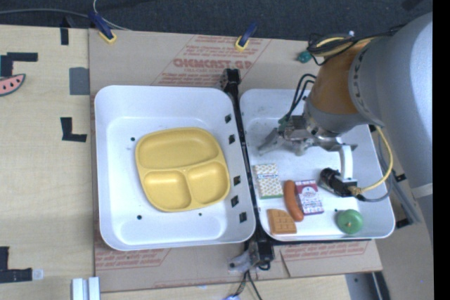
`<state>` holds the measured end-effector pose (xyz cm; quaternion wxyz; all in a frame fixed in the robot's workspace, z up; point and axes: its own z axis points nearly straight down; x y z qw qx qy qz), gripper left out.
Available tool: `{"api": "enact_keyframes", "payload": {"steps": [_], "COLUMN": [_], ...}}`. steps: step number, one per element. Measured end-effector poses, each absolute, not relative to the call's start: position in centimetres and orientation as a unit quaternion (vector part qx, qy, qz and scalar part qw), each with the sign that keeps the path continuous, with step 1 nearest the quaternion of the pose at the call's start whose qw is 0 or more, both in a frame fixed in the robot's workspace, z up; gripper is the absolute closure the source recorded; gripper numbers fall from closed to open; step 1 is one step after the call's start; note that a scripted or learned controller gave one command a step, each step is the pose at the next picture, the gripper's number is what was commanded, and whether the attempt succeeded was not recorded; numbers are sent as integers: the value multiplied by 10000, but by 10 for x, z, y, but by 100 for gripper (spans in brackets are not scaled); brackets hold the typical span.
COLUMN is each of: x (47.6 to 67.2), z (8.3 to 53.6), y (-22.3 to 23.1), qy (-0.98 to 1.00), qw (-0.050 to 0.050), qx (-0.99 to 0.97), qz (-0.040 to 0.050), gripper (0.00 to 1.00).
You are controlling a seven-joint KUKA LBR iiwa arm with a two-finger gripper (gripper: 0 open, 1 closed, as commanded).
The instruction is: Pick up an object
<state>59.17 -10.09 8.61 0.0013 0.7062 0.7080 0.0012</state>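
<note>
The gripper [269, 144] hangs spread and unladen over the right bin's [261, 103] bare upper-left floor; the toys crowd its lower edge.

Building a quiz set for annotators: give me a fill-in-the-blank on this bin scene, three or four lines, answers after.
1. The yellow divided plate lies in the ___ bin.
2. The plate has ___ compartments.
3. The round fruit in the right bin is coloured ___.
4. The gripper hovers over the ___ bin.

Answers: left; three; green; right
</note>
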Motion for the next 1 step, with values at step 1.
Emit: {"api": "enact_keyframes", "payload": {"steps": [1], "x": [592], "z": [96], "y": [-102], "qy": [7079], "qw": [16], "qx": [7063], "qz": [3], "gripper": [100]}}
